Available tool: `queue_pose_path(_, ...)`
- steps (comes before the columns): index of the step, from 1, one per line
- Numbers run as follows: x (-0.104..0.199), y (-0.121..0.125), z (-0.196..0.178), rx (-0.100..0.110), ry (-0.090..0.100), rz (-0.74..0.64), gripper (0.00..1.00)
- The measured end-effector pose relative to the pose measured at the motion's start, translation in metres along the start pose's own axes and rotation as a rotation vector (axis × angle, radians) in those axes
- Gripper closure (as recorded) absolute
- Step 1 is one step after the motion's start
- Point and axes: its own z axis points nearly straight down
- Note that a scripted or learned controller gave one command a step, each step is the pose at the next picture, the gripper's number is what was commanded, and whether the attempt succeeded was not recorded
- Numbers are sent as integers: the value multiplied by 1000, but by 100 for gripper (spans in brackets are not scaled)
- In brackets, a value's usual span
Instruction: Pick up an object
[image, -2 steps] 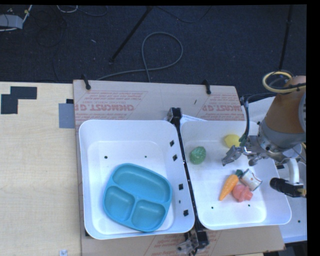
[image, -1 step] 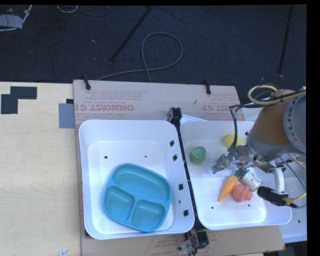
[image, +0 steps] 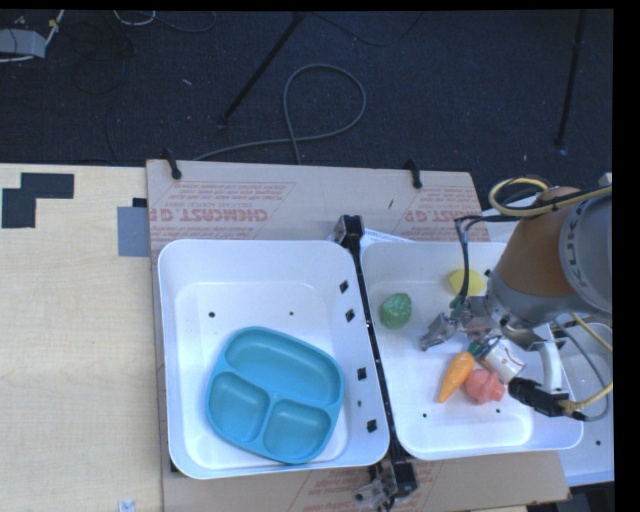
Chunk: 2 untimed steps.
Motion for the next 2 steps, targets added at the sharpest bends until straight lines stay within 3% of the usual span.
queue_pose_path(1,-1,0,-11,0,1,3,100)
queue_pose_path(2,5,6,-68,-6,-1,-3,100)
